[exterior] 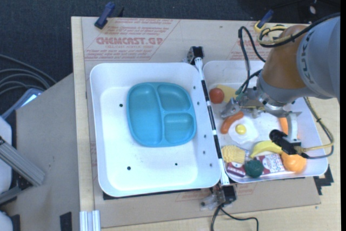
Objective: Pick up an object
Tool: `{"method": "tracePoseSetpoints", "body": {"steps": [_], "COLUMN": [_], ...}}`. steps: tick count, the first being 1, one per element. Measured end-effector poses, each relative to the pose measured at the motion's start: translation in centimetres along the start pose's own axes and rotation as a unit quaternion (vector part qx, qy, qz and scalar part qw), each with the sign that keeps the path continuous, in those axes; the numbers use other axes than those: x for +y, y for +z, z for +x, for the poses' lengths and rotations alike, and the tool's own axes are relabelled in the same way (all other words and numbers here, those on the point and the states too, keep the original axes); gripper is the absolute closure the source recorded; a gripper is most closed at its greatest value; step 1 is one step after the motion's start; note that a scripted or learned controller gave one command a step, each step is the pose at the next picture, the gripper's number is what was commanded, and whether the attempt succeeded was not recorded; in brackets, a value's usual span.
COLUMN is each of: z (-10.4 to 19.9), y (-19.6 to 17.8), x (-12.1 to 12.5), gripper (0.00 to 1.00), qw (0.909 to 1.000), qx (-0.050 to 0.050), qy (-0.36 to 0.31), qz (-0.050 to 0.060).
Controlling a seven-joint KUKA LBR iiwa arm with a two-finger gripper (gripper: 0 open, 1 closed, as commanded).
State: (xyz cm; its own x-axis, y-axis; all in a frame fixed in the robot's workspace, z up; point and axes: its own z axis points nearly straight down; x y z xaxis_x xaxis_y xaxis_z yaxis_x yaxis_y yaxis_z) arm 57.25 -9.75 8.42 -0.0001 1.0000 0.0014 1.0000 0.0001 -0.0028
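The gripper [244, 104] hangs low over the far-left part of the right bin [230, 68], open or closed I cannot tell, and the toy carrot [232, 120] lies just near-left of it, its long axis slanting near-left to far-right

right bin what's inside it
Toy food: a tomato, fried egg, banana, corn and orange. The arm covers the right bin's far right part, so anything under it is hidden.

Blue divided plate [161, 114] flat in left bin [108, 170] — blue clamp [104, 15] at far-left corner of board [135, 40].
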Motion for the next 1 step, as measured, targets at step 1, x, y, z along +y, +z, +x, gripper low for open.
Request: {"method": "tracePoseSetpoints", "body": {"steps": [1], "z": [-0.01], "y": [-1.01], "x": [0.04], "gripper": [1.00], "qw": [1.0000], "qx": [0.000], "qy": [0.000], "qz": [-0.001]}}
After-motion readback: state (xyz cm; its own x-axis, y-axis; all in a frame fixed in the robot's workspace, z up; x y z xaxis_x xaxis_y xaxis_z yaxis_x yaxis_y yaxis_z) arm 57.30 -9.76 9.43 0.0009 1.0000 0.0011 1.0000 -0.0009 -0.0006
